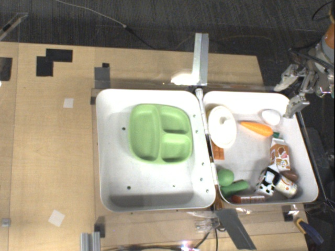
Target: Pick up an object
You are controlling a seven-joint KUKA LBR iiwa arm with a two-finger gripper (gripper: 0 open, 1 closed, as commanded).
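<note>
Hovering at the far right corner of the right bin (309, 156), the pincer (296, 93) hangs with its fingers spread apart and nothing between them, likely poised above the clutter before a pick. Nearest it lie a small white oval piece (271, 117) and an orange carrot (256, 128); either looks a reasonable target. A white lid-like dish (222, 125) leans on the divider, a green toy (232, 182) sits at the near edge, and cartons (280, 172) crowd the near right. A green divided plate (159, 133) lies alone in the left bin (112, 187).
</note>
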